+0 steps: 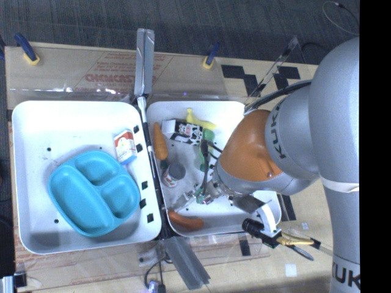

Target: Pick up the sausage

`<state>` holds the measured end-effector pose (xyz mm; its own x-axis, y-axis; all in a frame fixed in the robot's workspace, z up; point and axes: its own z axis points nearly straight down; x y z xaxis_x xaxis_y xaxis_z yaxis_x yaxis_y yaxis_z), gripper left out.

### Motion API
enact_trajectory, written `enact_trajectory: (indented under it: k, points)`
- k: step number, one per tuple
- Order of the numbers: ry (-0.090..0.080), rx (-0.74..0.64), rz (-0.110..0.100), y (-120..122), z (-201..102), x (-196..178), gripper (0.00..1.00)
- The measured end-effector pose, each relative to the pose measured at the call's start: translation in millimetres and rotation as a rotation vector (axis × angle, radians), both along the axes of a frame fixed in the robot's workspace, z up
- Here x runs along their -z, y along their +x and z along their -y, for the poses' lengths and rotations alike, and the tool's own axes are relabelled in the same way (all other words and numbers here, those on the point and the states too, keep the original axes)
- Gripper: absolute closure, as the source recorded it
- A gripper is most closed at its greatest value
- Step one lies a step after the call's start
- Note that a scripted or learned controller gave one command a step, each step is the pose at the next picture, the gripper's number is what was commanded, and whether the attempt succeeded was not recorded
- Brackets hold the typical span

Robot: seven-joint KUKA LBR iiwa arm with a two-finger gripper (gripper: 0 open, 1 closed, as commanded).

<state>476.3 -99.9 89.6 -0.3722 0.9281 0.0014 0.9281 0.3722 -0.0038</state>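
The sausage (185, 221), reddish-brown and oblong, lies against the near wall of the right bin (232, 108) at its front left corner. My gripper (204, 194) hangs low in the middle of that bin, mostly hidden under the orange band and grey wrist. It is just above and to the right of the sausage, a short way apart from it. Nothing of the sausage sits at the gripper.
The right bin also holds an orange carrot-like piece (159, 141) along its left wall, a black-and-white item (186, 129), a yellow piece (198, 122), a green piece (204, 152) and a small grey can (175, 174). In the left bin (36, 121) are a blue divided plate (95, 191) and a small red-white carton (124, 146).
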Motion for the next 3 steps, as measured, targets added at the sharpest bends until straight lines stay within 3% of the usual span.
enact_trajectory:
  k: [1,2,3]
  points:
    - [0.001,-0.072,0.000,97.0,9.0,-0.1,0.00]
    - [0.000,0.043,0.000,78.9,-32.7,-100.5,0.00]
    - [0.001,0.025,-0.002,1.6,-17.2,-100.0,0.00]
